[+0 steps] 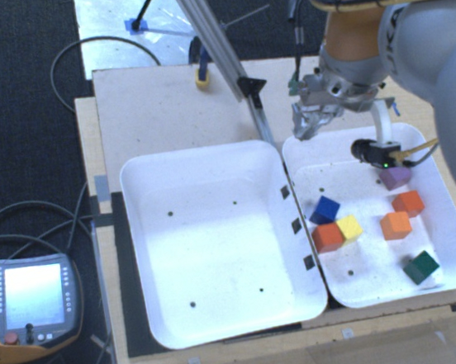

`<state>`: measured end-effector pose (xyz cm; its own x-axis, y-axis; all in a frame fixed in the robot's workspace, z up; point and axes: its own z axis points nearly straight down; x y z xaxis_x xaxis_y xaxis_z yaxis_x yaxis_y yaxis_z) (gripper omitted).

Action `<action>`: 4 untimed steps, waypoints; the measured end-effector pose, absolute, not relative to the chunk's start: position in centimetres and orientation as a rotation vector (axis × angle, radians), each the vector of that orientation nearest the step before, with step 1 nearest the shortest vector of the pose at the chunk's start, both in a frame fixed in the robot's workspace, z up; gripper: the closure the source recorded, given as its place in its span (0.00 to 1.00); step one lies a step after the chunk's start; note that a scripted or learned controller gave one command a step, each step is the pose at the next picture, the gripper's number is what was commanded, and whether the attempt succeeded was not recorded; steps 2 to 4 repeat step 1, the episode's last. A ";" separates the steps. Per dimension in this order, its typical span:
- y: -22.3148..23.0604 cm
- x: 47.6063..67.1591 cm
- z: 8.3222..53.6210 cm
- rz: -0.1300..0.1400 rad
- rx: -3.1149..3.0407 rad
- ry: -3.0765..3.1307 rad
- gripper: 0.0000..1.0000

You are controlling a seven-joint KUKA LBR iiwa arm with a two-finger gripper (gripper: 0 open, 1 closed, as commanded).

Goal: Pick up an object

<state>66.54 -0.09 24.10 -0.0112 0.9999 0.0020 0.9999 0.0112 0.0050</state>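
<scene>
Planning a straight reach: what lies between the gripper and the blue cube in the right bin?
In the camera view, just bare white bin floor lies between the gripper and the blue cube; no block sits on that stretch.

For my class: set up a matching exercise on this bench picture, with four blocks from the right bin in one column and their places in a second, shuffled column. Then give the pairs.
Things:
1. blue block
2. green block
3. purple block
4. yellow block

Places:
A. nearest the bin's front right corner
B. touching the red-orange block
C. just below the black camera unit
D. just above the red-orange block

Pairs: 1-D, 2-A, 3-C, 4-B
</scene>
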 end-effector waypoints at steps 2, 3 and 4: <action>6.0 67.6 23.3 0.006 2.208 2.234 1.00; 6.0 67.6 23.3 0.006 2.208 2.234 1.00; 6.0 67.6 23.3 0.006 2.208 2.234 1.00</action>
